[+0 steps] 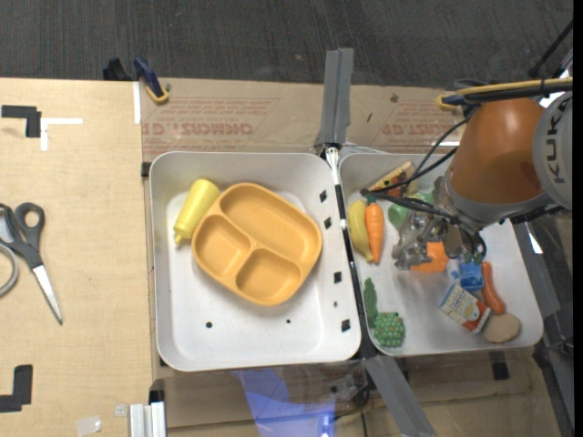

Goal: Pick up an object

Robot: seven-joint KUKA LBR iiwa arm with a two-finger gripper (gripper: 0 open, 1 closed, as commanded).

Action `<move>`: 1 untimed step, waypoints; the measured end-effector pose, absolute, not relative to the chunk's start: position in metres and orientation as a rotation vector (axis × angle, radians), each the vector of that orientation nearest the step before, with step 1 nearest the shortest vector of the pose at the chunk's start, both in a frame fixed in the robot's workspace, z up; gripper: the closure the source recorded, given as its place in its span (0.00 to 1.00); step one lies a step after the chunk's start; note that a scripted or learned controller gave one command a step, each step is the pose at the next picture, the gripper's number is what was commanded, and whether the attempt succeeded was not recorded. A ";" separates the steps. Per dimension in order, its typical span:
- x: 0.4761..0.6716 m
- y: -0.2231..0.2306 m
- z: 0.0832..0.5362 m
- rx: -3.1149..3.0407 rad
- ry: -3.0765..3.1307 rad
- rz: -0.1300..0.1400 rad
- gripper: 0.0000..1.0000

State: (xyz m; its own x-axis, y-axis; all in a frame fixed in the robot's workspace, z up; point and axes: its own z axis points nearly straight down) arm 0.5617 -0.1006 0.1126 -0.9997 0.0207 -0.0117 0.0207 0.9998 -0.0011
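Toys crowd the right bin (421,306). At its near edge lies a green bunch (389,329), and toward the near right corner a small carton (458,303), a tan round piece (502,328) and a red sausage (492,285) lie close together.

Farther in, about mid-bin, the end effector (421,244) hangs low over an orange piece (437,257), which sits just beside and partly under it. Whether the end effector is wide, narrow or already gripping, I cannot tell; the wrist hides it.

Along the bin's left wall a carrot (374,230) lies touching a banana (358,226).

The orange piece looks the likely target. It appears to be hollow plastic play food, so probably light, stiff and rather slick. It should take a firm pinch without harm, but may squirt out if caught off-centre. A hold across its narrower width, near the middle, seems best. The blue item (469,274) just beside it could get caught as well.

The left bin (182,321) holds a yellow plate (258,241) at its centre and a yellow bottle (195,208) toward the far left corner.
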 end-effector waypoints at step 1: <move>0.562 -0.100 0.113 0.032 3.130 -0.002 0.00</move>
